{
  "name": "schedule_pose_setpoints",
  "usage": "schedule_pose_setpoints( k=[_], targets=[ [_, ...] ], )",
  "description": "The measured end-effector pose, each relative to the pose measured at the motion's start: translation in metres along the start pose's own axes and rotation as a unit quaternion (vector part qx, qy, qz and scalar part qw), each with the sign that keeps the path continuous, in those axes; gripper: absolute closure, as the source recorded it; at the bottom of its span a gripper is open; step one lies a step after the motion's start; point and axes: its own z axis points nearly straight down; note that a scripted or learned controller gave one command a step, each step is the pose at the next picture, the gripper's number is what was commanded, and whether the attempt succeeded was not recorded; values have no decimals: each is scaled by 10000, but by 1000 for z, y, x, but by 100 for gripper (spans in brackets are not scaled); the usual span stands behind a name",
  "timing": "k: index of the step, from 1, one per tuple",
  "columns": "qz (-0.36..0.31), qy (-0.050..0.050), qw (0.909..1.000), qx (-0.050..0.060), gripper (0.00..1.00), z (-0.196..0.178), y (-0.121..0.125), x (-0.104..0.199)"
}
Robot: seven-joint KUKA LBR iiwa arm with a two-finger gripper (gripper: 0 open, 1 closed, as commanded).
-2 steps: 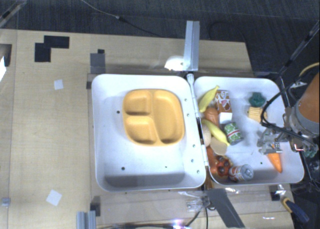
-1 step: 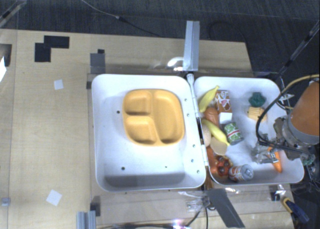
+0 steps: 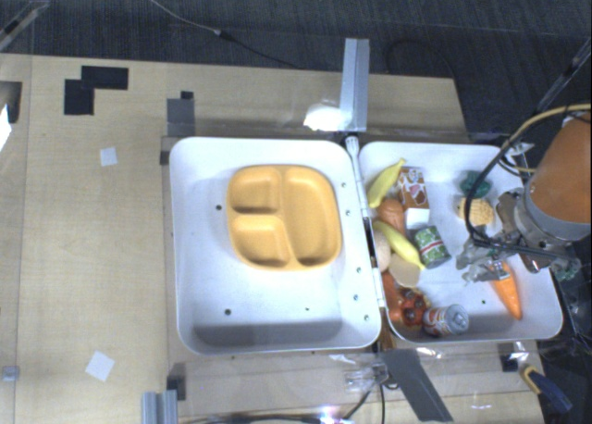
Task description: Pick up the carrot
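Left bin (image 3: 199, 255): yellow divided plate (image 3: 280, 216), not involved. Right bin (image 3: 546, 325): food clutter along its left wall, open floor mid-bin. Carrot (image 3: 508, 292) lies near the right front corner, gripper (image 3: 483, 263) just over its top end; jaw state: cannot tell. Best to straddle the carrot's width, descend straight, minding the near rim

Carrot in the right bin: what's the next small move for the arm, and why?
Probably a short straight descent. The end effector sits over the top end of the carrot, which lies flat near the right bin's lower right corner, apart from the pile of toy food by the divider. I can't tell how the end effector is set, so confirm it straddles the carrot before closing.
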Motion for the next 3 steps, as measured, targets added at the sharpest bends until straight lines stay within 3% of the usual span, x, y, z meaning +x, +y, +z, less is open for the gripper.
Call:
schedule_pose_setpoints(
  k=[1,2,3],
  targets=[
    [-770,27,9970,-14,100,37,-34,8],
    [-638,4,9980,3,100,-18,-16,2],
    [-691,-10,9976,9,100,49,-34,9]
  ],
)
